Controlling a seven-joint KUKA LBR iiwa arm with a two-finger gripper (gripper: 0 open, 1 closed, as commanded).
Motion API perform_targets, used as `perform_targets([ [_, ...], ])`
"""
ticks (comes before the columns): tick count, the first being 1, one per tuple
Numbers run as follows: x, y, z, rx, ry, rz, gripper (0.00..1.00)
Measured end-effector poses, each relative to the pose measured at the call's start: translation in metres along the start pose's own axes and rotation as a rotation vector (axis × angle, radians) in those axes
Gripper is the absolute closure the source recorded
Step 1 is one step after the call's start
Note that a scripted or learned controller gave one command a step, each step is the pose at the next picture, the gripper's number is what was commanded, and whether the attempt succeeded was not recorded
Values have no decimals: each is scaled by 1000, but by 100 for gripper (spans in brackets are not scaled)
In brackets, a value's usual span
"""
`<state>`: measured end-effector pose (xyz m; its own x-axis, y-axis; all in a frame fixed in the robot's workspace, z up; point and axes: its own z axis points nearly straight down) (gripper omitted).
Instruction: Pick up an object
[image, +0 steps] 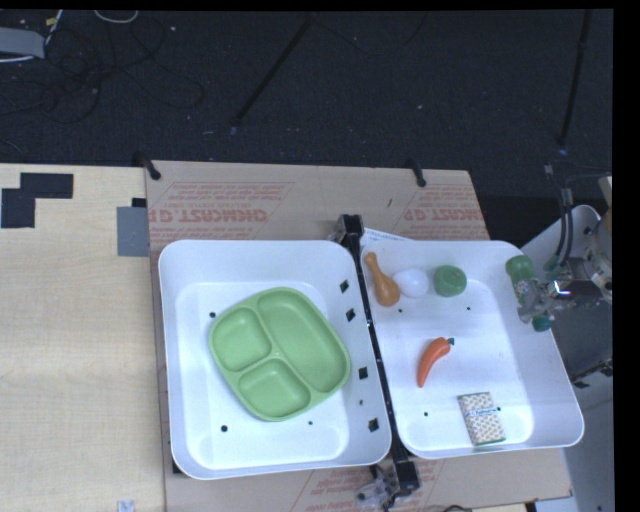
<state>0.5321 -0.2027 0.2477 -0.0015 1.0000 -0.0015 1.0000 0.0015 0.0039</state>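
The right bin (545, 400) holds several small objects. A tan gourd-shaped toy (381, 282) lies at its far left, with a white ball (411, 283) and a green round piece (449, 280) beside it. An orange-red pepper shape (432, 360) lies mid-bin, and a small patterned box (482, 418) rests near the front. My gripper (536, 296) hangs over the right bin's right rim, apart from all of these. A green blob (519, 268) shows right by the gripper, and I cannot tell whether it is a loose object or part of the gripper.
The left bin (185, 300) carries a green divided plate (278, 352). A black divider (365, 340) runs between the bins. Both bins rest on brown cardboard (280, 200) over a pale wooden bench (70, 340). The arm (590, 265) enters at the right edge.
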Motion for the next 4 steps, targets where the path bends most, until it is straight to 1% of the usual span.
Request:
perform_targets([
  [1, 58, 17, -4, 4, 4, -5, 100],
  [3, 167, 23, -5, 8, 4, -3, 100],
  [4, 217, 33, -7, 7, 3, -3, 100],
])
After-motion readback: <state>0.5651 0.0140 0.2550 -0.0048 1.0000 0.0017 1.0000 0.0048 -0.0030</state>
